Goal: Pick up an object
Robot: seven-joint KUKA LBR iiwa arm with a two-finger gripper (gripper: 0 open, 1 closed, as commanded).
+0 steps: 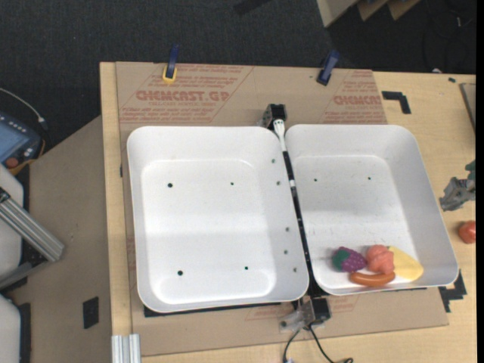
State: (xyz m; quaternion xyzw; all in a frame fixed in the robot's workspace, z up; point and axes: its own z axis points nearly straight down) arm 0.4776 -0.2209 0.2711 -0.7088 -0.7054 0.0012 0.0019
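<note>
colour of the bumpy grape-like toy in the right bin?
Purple, clearest in the camera view: the grape-like toy lies near the right bin front edge.

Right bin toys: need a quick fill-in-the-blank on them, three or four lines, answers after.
1. The toys lie in the ____ bin.
2. They cluster in that bin's ____ corner, toward the camera.
3. The purple grapes lie at the ____ end of the cluster.
4. The yellow piece is at the ____ end.

Answers: right; near; left; right
</note>
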